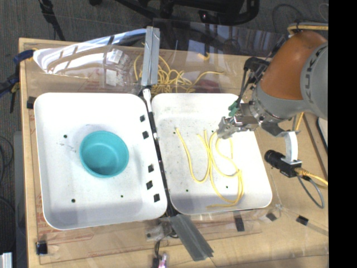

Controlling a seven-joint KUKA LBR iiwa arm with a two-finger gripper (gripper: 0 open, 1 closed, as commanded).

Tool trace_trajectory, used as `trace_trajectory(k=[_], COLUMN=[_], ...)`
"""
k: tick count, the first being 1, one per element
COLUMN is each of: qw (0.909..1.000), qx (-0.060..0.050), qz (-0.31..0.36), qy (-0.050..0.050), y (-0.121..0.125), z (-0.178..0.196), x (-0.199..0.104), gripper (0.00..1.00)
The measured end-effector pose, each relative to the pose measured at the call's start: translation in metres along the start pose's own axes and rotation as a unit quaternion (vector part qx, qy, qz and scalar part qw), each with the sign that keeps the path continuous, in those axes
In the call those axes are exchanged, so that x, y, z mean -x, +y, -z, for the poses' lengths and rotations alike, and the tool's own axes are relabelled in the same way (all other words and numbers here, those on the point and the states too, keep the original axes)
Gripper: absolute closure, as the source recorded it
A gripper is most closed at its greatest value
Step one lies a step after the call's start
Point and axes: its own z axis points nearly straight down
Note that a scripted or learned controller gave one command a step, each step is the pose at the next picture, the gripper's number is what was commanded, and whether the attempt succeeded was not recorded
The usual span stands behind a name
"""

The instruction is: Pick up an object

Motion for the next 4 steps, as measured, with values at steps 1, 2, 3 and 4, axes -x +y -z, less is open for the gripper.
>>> trace_trajectory(k=[1,2,3,4], qw=[0.9991,0.9997,0.9974,0.9974], qx=[0.000,0.000,0.001,0.002], qz=[0.042,0.026,0.072,0.071], qy=[0.000,0.000,0.000,0.000], y=[0.008,0.010,-0.018,-0.018], z=[-0.023,-0.091,-0.114,-0.114], x=[0.023,0.022,0.023,0.023], gripper=[0.00,0.00,0.00,0.00])
